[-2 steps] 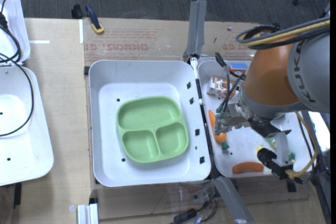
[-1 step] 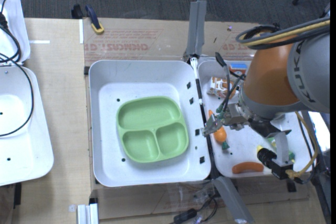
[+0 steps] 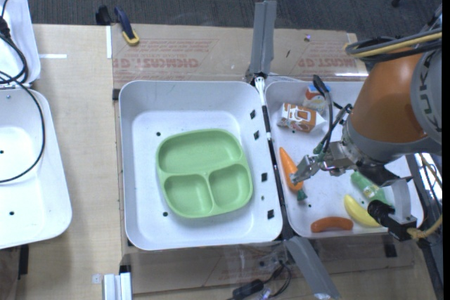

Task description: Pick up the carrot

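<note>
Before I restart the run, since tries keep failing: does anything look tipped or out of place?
Nothing stands out much. The small carton lies on its side in the right bin, and the carrot rests against that bin's left wall, beside the end effector.

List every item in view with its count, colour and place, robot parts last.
shallow white plastic bins: two, side by side on the bench.
green three-compartment plastic tray: one, in the left bin.
orange toy carrot: one, right bin, near its left wall.
small white and orange carton: one, right bin, far end.
yellow toy banana: one, right bin, near end.
reddish-orange toy sausage: one, right bin, near edge.
grey arm with orange band: one, over the right bin.
end effector: one, beside the carrot.
</note>
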Robot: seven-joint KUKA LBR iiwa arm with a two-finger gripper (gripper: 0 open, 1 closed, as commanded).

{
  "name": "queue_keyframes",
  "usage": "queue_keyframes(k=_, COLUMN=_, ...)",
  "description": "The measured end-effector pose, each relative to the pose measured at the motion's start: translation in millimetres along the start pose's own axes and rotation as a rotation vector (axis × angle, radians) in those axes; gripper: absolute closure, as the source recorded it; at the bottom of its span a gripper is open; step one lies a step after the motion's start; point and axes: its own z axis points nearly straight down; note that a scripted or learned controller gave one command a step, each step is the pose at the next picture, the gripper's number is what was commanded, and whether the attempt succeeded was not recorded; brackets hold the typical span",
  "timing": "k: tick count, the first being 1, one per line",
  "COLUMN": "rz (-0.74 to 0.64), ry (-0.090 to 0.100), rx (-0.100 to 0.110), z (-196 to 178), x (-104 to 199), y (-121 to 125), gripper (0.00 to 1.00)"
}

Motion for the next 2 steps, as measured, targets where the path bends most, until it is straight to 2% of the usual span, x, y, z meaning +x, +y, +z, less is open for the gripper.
queue_keyframes(k=1, rz=-0.008, ry=-0.001, rx=-0.001, z=-0.4, x=46.2, y=30.4, gripper=0.0)
queue_keyframes(k=2, rz=-0.065, ry=0.0, rx=-0.001, z=-0.3, x=-8.0, y=-1.0, gripper=0.0)
